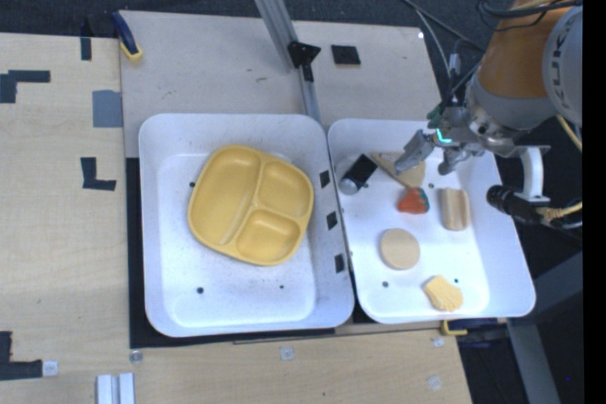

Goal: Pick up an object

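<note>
From my feed I see the arm reaching in from the right, its gripper hanging over the upper part of the right bin. The two fingers look spread apart with nothing between them; one finger points down toward a tan wedge-shaped piece lying just under it, though I cannot tell whether it touches. Just below that sits a small red object, and to its right a tan bread-like roll lies lengthwise. A black cylinder with a silver end rests near the bin's left wall. Lower down I see a round beige disc, and near the bottom edge a yellow chunk. The left bin holds a yellow divided plate, tilted askew in its middle. Both bins sit side by side on the surface.
</note>
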You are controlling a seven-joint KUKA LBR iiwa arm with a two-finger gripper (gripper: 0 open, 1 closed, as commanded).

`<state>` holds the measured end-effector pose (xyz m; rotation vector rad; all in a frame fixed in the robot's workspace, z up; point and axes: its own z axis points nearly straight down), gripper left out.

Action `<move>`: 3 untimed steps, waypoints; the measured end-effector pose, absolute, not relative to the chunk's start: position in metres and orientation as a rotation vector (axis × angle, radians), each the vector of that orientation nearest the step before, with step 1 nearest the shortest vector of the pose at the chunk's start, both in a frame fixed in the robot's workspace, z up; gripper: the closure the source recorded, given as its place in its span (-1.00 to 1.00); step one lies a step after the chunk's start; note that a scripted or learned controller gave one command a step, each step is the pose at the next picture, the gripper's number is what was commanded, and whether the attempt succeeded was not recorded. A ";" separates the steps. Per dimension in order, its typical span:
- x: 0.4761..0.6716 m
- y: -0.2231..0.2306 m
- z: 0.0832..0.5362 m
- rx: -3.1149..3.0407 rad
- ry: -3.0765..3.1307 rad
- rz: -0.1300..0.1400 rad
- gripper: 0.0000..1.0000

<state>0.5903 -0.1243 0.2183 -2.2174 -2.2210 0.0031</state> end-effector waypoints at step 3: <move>0.588 -0.125 0.122 -2.226 -2.228 -0.002 -1.00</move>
